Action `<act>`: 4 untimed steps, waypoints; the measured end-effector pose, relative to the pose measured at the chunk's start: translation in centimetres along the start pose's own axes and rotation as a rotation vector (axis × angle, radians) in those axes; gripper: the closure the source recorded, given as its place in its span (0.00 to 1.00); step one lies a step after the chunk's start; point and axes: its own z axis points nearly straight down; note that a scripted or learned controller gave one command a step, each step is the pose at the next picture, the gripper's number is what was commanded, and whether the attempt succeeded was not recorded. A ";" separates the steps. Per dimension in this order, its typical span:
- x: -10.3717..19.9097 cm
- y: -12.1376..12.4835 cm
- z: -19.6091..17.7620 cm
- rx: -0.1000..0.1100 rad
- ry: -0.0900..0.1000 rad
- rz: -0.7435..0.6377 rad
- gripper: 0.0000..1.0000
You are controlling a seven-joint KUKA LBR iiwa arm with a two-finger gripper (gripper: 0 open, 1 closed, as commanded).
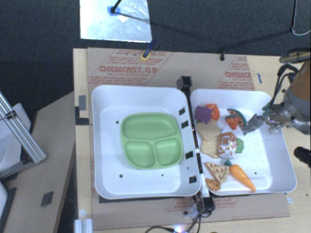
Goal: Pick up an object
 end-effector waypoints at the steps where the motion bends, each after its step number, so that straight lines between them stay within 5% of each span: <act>1: -0.3 -0.4 4.3 0.002 0.000 0.002 0.00; 3: -0.6 0.7 10.7 -0.019 -0.010 0.003 0.00; 4: -0.4 0.6 10.1 -0.009 -0.005 0.001 1.00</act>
